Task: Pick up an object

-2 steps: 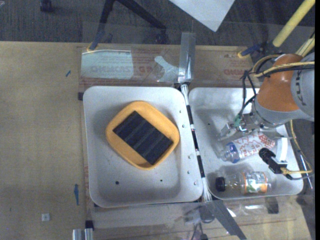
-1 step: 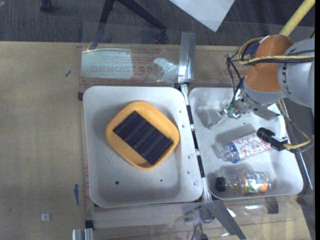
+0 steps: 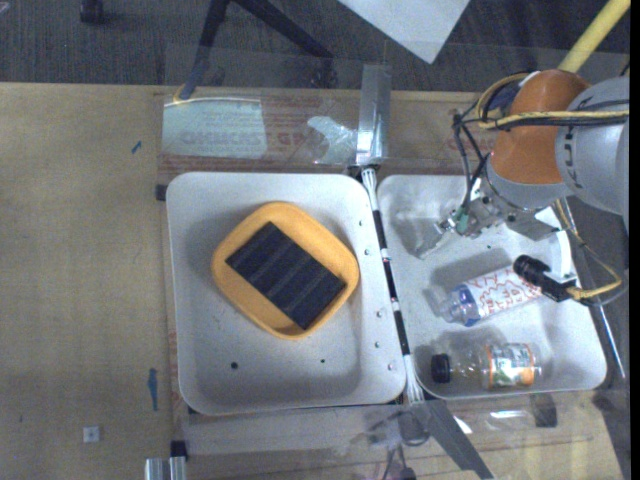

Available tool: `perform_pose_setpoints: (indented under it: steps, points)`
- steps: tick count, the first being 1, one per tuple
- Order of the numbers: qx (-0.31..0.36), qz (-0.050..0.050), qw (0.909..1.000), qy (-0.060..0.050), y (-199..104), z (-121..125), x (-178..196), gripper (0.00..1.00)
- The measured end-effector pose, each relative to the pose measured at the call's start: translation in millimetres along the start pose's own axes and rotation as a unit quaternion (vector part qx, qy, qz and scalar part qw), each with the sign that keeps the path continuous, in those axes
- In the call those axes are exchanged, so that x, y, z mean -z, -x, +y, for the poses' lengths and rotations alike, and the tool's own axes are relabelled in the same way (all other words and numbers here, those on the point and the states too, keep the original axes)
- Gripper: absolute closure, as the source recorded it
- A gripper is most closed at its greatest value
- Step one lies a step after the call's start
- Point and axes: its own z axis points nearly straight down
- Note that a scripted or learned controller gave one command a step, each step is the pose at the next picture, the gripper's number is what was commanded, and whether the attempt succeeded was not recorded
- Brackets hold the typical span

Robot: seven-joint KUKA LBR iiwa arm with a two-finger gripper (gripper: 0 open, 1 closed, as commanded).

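In the right bin (image 3: 588, 368) lie two bottles on their sides. One is a clear bottle with a red-patterned label (image 3: 490, 297), near the bin's middle. The other, a bottle with a black cap and amber liquid (image 3: 487, 365), rests along the front wall. My gripper (image 3: 438, 236) hangs low over the back left part of this bin, above bare floor, up and to the left of the clear bottle. Nothing shows in its grasp. The left bin (image 3: 200, 368) holds a yellow-orange rounded block with a black ribbed panel (image 3: 285, 269).
The two bins meet at a ridge (image 3: 388, 278) running front to back. Behind them lie a clear plastic packet (image 3: 215, 128) and a metal bracket (image 3: 373, 118). The grey arm with its orange band (image 3: 535, 128) reaches in over the right bin's back right corner.
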Motion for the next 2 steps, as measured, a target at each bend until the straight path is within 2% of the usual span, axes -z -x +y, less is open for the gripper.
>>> perform_pose_setpoints:
  steps: [1, 2]
  points:
    - [0.072, 0.003, 0.9974, -0.003, -14.6, -58.9, 22.6, 0.00]
    - [0.072, 0.003, 0.9974, -0.003, -14.4, -59.1, 22.6, 0.00]
